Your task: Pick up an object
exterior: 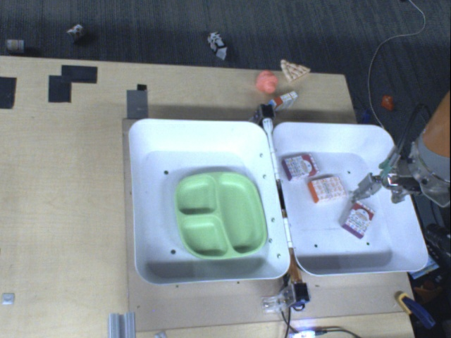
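Gripper (378, 186) at right bin's (338, 259) 3 o'clock, claw spread, ungrasping. We judge risk: fingers straddle packet (358, 220) edge, nudging it toward 6 o'clock.

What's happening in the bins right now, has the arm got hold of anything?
The arm reaches in from the right over the right bin, its gripper just above a small packet. Nothing shows between the fingers, so no grasp yet. Two more packets lie further left in that bin. The left bin holds a green divided tray, untouched.
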You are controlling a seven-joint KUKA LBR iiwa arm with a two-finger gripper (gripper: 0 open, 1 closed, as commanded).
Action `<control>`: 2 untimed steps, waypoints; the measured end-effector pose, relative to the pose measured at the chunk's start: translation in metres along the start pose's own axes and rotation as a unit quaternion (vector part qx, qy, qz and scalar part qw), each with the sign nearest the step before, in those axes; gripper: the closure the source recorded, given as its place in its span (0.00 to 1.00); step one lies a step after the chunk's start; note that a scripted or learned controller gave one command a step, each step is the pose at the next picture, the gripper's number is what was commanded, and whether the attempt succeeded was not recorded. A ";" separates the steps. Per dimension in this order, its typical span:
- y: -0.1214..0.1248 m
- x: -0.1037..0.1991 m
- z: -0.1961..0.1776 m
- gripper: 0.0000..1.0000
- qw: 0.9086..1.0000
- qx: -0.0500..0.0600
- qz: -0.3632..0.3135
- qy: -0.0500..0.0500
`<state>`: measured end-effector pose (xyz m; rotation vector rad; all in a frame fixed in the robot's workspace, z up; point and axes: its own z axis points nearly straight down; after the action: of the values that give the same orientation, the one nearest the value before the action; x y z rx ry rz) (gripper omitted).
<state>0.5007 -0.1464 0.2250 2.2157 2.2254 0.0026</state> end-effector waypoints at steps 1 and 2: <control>0.012 -0.045 0.129 0.00 1.000 0.001 0.001 0.000; 0.014 -0.044 0.118 1.00 1.000 -0.002 0.001 -0.001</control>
<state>0.5153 -0.1908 0.1067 2.2149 2.2210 0.0056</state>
